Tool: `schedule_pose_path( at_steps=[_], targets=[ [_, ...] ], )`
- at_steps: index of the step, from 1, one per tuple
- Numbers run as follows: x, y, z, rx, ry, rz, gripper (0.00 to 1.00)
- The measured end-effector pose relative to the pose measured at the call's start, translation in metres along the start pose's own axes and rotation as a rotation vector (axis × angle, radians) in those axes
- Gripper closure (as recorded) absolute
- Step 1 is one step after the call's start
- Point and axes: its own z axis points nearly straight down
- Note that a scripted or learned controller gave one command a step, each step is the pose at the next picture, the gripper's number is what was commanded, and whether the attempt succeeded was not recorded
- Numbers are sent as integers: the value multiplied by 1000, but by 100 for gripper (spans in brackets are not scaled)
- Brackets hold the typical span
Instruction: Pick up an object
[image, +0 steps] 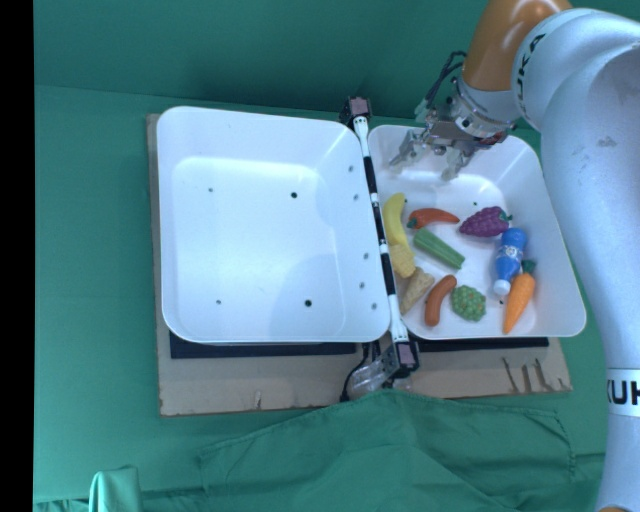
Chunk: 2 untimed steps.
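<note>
The right bin (545, 205) holds several toy foods: a yellow banana (397, 222), a red chili (432, 216), a purple grape bunch (485, 221), a green okra-like piece (438, 249), a blue and white bottle (508, 260), an orange carrot (520, 299), a green bumpy piece (467, 303), an orange sausage (439, 300) and a tan cone (415, 289). My gripper (432, 160) hangs over the far left part of this bin, above the chili. Its fingers (405, 152) are spread apart with nothing between them.
The left bin (265, 225) lies beside the right one, split from it by a black and white bar (378, 230). Both rest on cardboard (180, 385) on green cloth. A folded green cloth (400, 450) lies at the front. The grey arm (590, 150) fills the right side.
</note>
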Motion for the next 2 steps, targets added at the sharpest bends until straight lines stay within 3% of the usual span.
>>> schedule_pose_path(
  at_steps=[1,2],
  targets=[
    [8,1,-15,5,20,-3,100],
    [6,2,-29,-3,19,0,100]
  ],
)
